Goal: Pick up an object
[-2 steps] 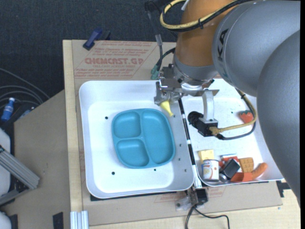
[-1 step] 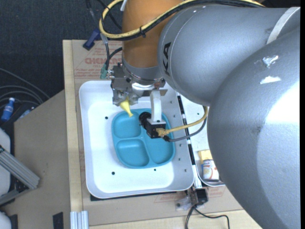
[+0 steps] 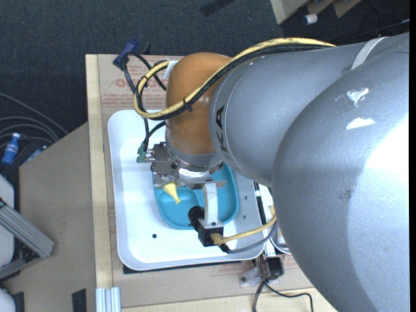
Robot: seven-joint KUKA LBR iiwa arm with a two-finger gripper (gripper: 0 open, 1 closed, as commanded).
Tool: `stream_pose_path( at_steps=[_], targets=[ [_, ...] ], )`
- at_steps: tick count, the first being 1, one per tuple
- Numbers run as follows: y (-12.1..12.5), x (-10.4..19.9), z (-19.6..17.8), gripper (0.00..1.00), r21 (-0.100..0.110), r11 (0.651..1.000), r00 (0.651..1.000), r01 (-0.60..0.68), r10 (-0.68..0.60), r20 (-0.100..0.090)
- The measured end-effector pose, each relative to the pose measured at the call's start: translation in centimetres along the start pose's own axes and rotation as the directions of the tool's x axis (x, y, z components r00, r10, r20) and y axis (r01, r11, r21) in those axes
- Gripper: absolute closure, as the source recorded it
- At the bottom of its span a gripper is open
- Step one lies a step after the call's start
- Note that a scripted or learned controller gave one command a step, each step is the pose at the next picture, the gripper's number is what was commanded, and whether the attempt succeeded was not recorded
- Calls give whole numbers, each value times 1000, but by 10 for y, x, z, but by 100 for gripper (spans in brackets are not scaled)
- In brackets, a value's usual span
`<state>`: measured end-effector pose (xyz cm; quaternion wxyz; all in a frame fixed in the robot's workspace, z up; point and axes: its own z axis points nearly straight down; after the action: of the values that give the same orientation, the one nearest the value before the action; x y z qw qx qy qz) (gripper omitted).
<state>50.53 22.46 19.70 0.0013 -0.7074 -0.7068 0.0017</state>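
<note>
A light blue, bowl-like object [image 3: 170,210] lies in the left white bin [image 3: 130,194], partly under my wrist. A small yellow piece [image 3: 171,191] shows at the blue object's upper left edge, right below the wrist. My gripper [image 3: 180,182] is down in the bin, directly over the blue object. The orange band and the grey wrist hide most of it. Whether anything is held is hidden.
The grey arm covers the right half of the view and nearly all of the right bin, of which a bit of rim [image 3: 281,240] shows. A small dark speck [image 3: 154,235] lies on the left bin's floor. Wooden bench edges surround the bins.
</note>
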Motion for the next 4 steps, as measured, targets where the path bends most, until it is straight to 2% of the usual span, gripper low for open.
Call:
stream_pose_path(
  at_steps=[2, 3, 4],
  targets=[
    [0, 1, -20, 100, 0, 1000, 1000, 0, 0, -1],
    [-27, -1, 14, 100, 0, 1000, 1000, -1, 1, 0],
    [-27, 0, 4, 100, 0, 1000, 1000, -2, 2, 0]
  ],
)
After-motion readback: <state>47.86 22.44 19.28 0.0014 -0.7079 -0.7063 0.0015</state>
